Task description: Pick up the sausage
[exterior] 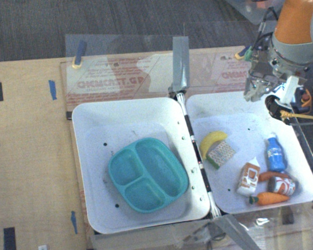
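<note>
The bench is pale plywood with dark tape marks near its left edge. On it, the left bin is a shallow, smooth white plastic tray with rounded corners, and it holds a teal plate of matte plastic, rounded in outline and split into three compartments. Just beside it, the right bin has the same white shell. Near that bin's left wall lies a curved yellow banana, touching a small speckled grey packet. Further right a white and orange carton lies tilted. Against its right side is the sausage, a short reddish-brown cylinder, close to a red and white can. Below them rests a tapered orange carrot. A blue bottle lies above the sausage. The end effector hangs over the right bin's upper right corner, well apart from the sausage; whether it is spread or pressed together cannot be told.
</note>
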Motion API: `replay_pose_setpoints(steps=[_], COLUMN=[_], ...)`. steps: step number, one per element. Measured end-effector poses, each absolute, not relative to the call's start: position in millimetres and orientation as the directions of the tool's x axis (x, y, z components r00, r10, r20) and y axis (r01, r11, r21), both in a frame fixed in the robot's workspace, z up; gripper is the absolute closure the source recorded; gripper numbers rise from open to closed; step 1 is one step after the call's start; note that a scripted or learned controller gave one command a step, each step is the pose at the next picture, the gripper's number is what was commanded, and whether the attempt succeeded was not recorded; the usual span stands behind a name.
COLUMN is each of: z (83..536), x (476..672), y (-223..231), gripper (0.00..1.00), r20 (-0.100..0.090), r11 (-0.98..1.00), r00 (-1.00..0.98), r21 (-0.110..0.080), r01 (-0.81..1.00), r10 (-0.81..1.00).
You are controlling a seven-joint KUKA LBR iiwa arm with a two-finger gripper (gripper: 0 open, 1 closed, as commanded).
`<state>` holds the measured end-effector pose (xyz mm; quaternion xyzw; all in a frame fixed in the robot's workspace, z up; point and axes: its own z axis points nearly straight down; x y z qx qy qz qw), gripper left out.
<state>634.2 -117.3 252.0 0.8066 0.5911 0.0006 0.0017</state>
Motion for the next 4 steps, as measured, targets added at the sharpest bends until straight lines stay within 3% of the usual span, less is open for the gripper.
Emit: replay_pose_setpoints(steps=[1, 2, 3, 4], z=[322, 300, 173, 125], x=[667.2, 666.4, 666.4, 631.5], y=[-101, -85, -117, -103], gripper=[1.0, 1.0, 1.0, 1.0], r20=[-0.001, -0.002, -0.001, 0.001], r11=[-0.438, -0.534, -0.463, 0.1], r00=[0.438, 0.534, 0.463, -0.1], r21=[0.002, -0.004, -0.002, -0.002], r01=[0.899, 0.846, 0.887, 0.995], r10=[0.899, 0.846, 0.887, 0.995])
